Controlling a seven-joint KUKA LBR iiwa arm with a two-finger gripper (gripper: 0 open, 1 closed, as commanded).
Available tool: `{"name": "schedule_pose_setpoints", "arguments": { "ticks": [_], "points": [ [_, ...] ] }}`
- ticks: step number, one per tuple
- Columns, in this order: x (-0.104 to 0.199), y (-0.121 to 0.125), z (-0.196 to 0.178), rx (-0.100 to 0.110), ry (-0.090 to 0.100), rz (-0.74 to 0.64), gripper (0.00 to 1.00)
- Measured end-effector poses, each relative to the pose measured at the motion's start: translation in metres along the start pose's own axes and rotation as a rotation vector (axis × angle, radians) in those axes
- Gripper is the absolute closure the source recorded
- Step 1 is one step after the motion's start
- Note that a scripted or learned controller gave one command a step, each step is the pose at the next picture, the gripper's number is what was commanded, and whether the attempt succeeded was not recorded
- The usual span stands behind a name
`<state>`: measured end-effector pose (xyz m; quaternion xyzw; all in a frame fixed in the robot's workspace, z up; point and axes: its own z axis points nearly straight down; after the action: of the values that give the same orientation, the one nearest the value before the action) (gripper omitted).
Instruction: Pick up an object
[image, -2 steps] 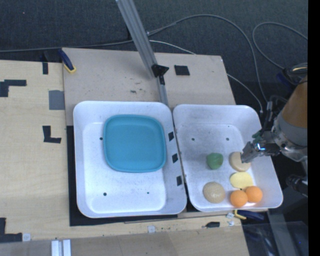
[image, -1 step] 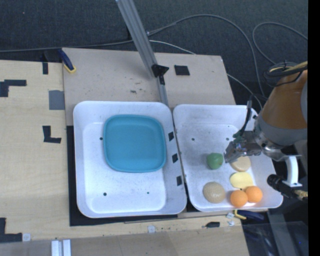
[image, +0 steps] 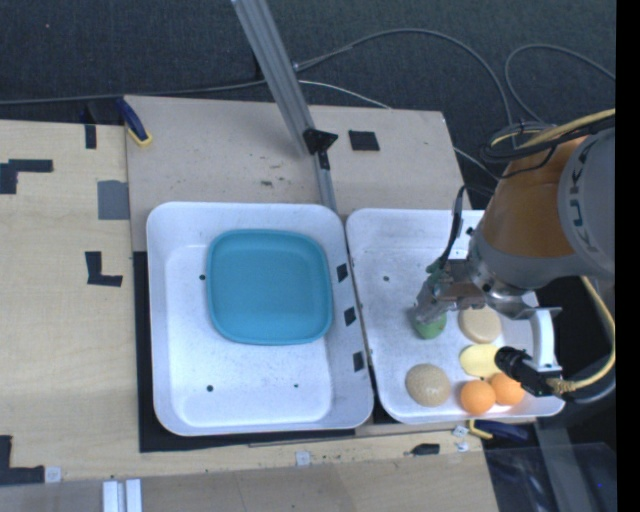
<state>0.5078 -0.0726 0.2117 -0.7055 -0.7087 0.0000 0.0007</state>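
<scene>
Orange fruit (image: 477, 397) lies near; green object (image: 430, 325) sits under claw (image: 433, 308).

Claw (image: 432, 312) over green object (image: 430, 326); right bin (image: 390, 250).

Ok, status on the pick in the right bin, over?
Hand down in right bin, over small green object; grip unconfirmed. Cream round piece, yellow piece, tan ball, two orange balls crowd close by.
</scene>
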Motion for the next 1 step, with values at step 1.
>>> {"name": "schedule_pose_setpoints", "arguments": {
  "ticks": [1],
  "points": [
    [0.0558,0.0164,0.0065,0.000,0.000,-0.001,1.00]
  ]
}}
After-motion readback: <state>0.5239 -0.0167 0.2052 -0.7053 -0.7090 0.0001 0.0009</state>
